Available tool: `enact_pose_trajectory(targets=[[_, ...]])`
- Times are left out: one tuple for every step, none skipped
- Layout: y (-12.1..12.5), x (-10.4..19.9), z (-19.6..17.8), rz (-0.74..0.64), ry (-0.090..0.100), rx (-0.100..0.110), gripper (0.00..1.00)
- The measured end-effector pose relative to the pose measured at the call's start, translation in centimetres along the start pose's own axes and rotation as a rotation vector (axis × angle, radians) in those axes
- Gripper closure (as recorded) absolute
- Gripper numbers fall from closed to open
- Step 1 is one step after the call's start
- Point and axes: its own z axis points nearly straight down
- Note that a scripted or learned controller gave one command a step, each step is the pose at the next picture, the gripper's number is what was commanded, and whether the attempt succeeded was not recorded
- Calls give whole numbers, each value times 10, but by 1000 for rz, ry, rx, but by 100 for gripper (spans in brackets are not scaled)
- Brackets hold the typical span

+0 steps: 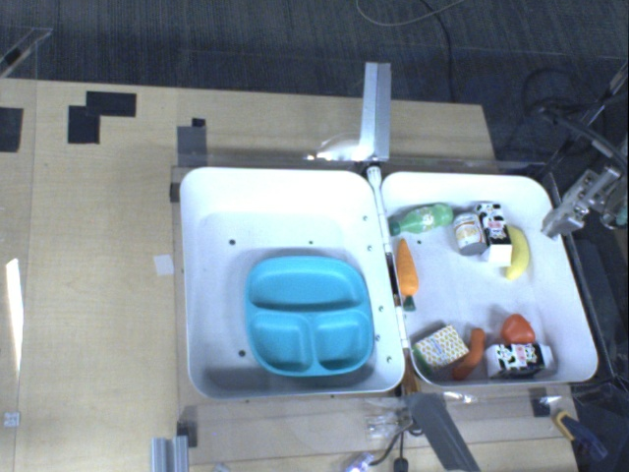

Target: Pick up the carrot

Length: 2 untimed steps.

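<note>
The carrot is a short orange stick lying lengthwise against the left wall of the right bin, just below a green bottle. My gripper hangs at the far right over the right bin's outer rim, well away from the carrot and with nothing seen in it. It is small and grey in the camera view.
The right bin also holds a can, a banana, a red fruit, a sausage and small printed boxes. A blue divided plate lies in the left bin. A metal post stands behind the bins.
</note>
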Motion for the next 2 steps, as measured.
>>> enact_pose_trajectory(targets=[[-60,12,17,-207,0,1,100],[-59,12,-9,-488,-3,1,100]])
